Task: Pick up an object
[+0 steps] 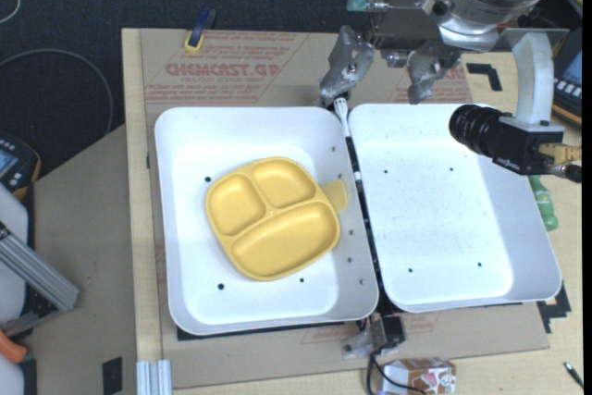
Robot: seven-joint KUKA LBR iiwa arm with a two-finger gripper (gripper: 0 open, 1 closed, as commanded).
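Note:
A yellow three-compartment plate (pixel 271 217) lies flat in the left white bin (pixel 176 199), near its middle. The gripper (pixel 381 79) hangs above the far edge of the bins, over the seam between them. Its two grey fingers (pixel 340 74) stand spread apart with nothing between them. The gripper is well behind and to the right of the plate, not touching it.
The right white bin (pixel 453 227) sits beside the left one. A black cylinder camera (pixel 490 136) on a white bracket juts over its far right corner. A green item (pixel 546 206) lies along its right rim. The cardboard base (pixel 250 60) underlies both bins.

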